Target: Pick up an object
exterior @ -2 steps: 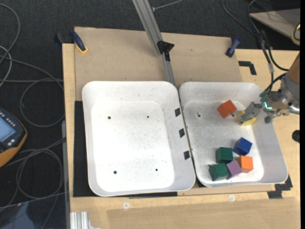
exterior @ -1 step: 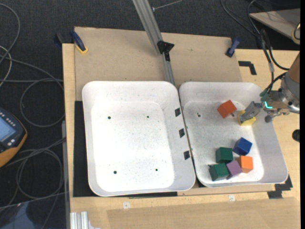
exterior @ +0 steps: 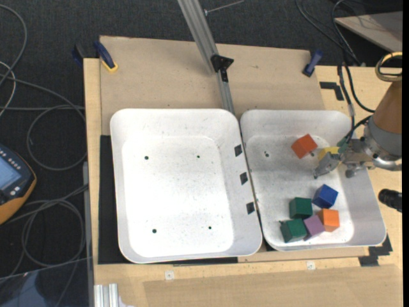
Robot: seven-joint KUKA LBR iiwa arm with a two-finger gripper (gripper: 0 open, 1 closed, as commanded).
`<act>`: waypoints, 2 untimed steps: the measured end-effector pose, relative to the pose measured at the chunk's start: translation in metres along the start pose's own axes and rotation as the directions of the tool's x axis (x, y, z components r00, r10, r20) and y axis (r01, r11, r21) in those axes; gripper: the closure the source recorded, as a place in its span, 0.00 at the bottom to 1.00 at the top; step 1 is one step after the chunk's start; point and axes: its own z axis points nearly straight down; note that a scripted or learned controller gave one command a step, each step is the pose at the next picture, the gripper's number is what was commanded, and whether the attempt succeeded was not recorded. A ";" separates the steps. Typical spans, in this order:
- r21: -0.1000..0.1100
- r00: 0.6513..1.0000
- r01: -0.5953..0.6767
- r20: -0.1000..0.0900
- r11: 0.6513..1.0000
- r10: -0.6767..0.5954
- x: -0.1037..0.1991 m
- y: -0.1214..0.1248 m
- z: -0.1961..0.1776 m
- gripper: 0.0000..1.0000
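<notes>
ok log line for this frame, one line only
gripper over right bin | beside orange block and yellow piece | nothing seen held | five blocks clustered at front: blue block nearest

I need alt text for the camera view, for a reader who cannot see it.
The gripper hangs over the right bin, beside an orange block. Five more blocks cluster at that bin's near edge. A left bin sits alongside.

We take this for a robotics lab; a plywood bench (exterior: 192, 69) is held by blue clamps (exterior: 106, 56), with two shallow white bins (exterior: 128, 130) taped side by side; loose black cables (exterior: 38, 117) trail over dark carpet (exterior: 51, 11); a slanted aluminium camera pole (exterior: 201, 27) crosses the bench; a handheld control pendant (exterior: 13, 178) lies at the left edge.
</notes>
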 end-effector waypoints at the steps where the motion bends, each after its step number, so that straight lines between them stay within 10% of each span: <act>1: -0.001 1.000 0.001 0.000 1.000 -0.001 0.001 -0.001 0.045 0.00; 2: -0.009 1.000 0.002 0.002 1.000 -0.002 0.000 0.002 0.031 1.00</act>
